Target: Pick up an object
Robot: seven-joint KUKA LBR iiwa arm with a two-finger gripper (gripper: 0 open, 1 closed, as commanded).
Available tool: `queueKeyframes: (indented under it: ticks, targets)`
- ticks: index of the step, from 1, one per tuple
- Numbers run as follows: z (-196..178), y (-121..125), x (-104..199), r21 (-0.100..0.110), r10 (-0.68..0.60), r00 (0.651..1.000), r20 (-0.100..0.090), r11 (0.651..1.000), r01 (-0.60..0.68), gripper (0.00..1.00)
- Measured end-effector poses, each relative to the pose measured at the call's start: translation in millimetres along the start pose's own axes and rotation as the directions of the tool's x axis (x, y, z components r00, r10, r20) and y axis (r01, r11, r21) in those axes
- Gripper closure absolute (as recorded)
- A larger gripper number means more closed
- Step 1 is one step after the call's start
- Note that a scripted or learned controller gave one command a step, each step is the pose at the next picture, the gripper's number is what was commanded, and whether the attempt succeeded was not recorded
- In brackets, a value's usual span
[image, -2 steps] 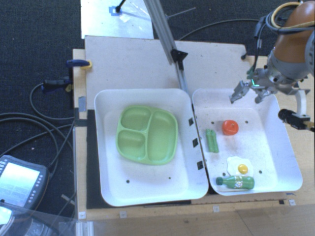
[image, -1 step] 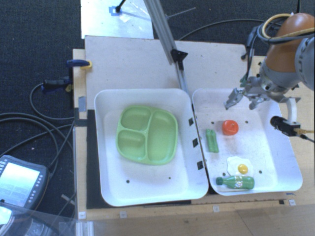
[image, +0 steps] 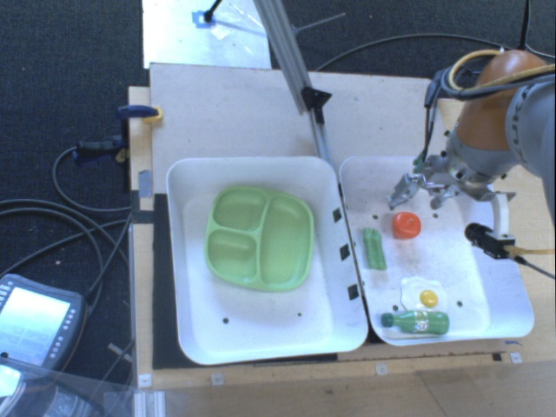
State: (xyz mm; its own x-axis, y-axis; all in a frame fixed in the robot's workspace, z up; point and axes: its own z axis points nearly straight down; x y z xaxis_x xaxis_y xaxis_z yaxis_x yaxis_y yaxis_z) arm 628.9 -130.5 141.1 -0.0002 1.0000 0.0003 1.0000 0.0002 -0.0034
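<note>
Gripper (image: 423, 189) spread wide, holding nothing — the tomato (image: 406, 225) sits just below it (slightly left); centre first, then descend straight.

Open floor at the far and right of my bin; the toys crowd its near-left part.

My end effector (image: 423, 191) hangs over the far part of the right bin (image: 512, 307), with bare white floor around it and along the right side. Just near of it sits the red toy (image: 406, 225), close under my fingers. The green stick (image: 374, 249) lies by the left wall, and the egg (image: 422, 294) and bottle (image: 418, 322) fill the near-left corner, almost touching each other. In the left bin (image: 187, 320) the tray (image: 260, 238) takes the middle, leaving a bare margin all round. A slanted pole (image: 295, 63) crosses the tabletop (image: 226, 111) above the bins' shared edge.
</note>
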Motion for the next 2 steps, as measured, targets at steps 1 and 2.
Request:
queueKeyframes:
  ticks: [1, 2]
  targets:
    - [52.2, -0.2, 0.4, 0.0, 0.001, 1.0, 0.0, 1.0, -0.001, 0.0]
    - [37.8, 1.9, 0.0, -0.007, 0.002, 1.0, 0.001, 1.0, -0.002, 1.0]
